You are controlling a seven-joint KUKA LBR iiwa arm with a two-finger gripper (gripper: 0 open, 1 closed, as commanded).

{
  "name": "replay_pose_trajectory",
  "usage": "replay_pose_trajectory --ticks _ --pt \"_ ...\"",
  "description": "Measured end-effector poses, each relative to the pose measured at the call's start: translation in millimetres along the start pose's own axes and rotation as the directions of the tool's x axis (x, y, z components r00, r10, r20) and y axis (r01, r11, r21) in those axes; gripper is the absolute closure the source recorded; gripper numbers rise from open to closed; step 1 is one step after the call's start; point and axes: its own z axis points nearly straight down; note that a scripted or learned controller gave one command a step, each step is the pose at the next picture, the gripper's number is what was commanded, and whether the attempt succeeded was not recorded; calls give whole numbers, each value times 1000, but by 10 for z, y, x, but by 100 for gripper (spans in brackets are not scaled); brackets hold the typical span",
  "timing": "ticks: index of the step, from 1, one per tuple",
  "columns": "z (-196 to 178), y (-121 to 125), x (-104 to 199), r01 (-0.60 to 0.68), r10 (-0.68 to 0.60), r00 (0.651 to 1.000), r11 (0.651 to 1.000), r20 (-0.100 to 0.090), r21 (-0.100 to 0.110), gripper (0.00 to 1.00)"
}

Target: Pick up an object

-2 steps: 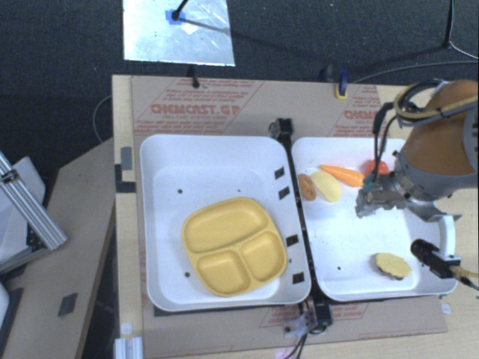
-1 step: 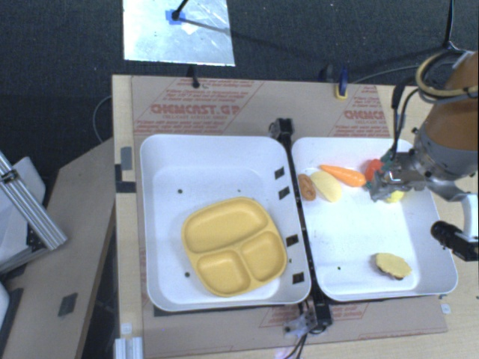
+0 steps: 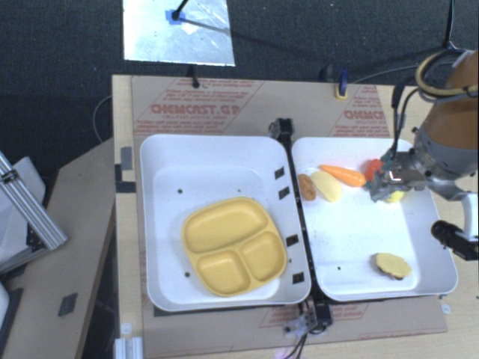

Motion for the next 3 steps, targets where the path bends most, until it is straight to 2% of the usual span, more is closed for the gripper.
replay_pose_trajectory --ticks 1,2,3 --pt "-2 82 605 7 -7 1000 1000 -2 0 100" --pt "7 53 1179 7 -7 1000 1000 -2 1 100" --pt "172 37 1778 7 -7 1000 1000 -3 3 100"
